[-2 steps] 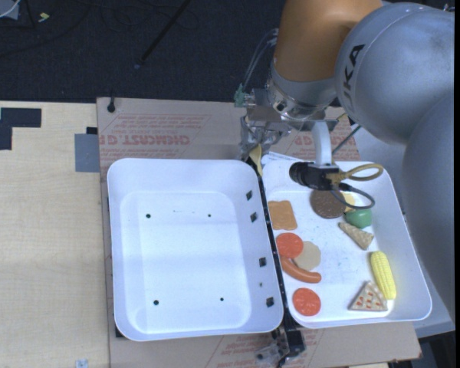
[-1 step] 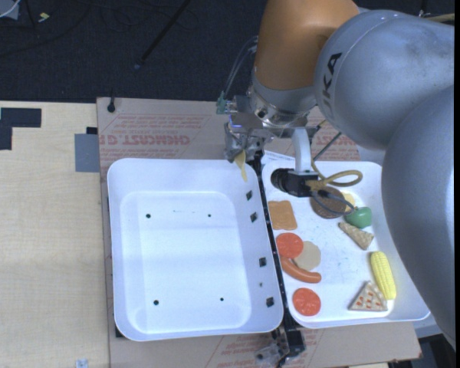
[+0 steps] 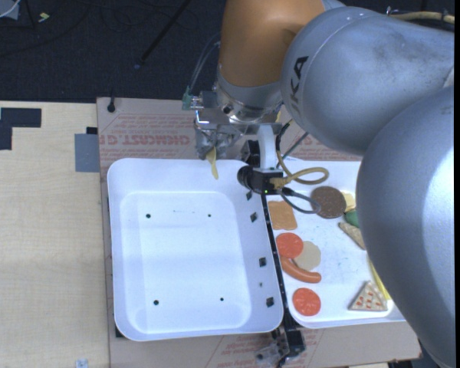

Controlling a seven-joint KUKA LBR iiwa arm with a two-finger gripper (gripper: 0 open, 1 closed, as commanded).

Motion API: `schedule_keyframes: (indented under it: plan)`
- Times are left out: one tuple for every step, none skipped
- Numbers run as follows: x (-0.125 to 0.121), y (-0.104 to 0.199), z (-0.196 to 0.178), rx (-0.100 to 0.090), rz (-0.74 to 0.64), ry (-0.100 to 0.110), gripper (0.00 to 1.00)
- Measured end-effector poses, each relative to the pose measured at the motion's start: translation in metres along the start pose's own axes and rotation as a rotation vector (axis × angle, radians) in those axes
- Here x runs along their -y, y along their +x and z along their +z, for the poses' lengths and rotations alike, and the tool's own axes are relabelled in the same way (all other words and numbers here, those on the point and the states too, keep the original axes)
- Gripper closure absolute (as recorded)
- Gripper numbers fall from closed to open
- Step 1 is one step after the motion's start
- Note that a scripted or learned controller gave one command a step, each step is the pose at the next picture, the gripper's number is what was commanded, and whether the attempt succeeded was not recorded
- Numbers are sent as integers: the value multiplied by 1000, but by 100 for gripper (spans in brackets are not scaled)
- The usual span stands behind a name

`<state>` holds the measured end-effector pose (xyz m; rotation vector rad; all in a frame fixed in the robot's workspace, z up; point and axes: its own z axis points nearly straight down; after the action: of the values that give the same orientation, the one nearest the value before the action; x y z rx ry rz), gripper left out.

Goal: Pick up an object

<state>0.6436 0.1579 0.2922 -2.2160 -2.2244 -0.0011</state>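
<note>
My gripper (image 3: 211, 149) hangs over the far edge of the left white bin (image 3: 121, 244). A thin yellow stick (image 3: 214, 167), like a toy fry, points down from between its fingers, clear of the bin floor. The right white bin (image 3: 339, 318) holds toy food: a tan bread slice (image 3: 282, 215), a brown round patty (image 3: 329, 202), a red tomato slice (image 3: 290, 244), a sausage (image 3: 301, 272), a second red slice (image 3: 307, 302) and a pizza wedge (image 3: 368, 298). The arm's big grey link covers the right bin's far right part.
A beige disc (image 3: 310, 255), a green piece (image 3: 351, 218) and a pale wedge (image 3: 356, 235) also lie in the right bin. The bins share a black-clipped divide (image 3: 262, 261). Cardboard (image 3: 149, 133) lies under the bins, with light wood bench (image 3: 38, 236) to the left.
</note>
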Motion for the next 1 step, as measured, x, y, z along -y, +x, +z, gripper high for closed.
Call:
schedule_keyframes:
  plan:
    - [0,5,28,3,3,4,100]
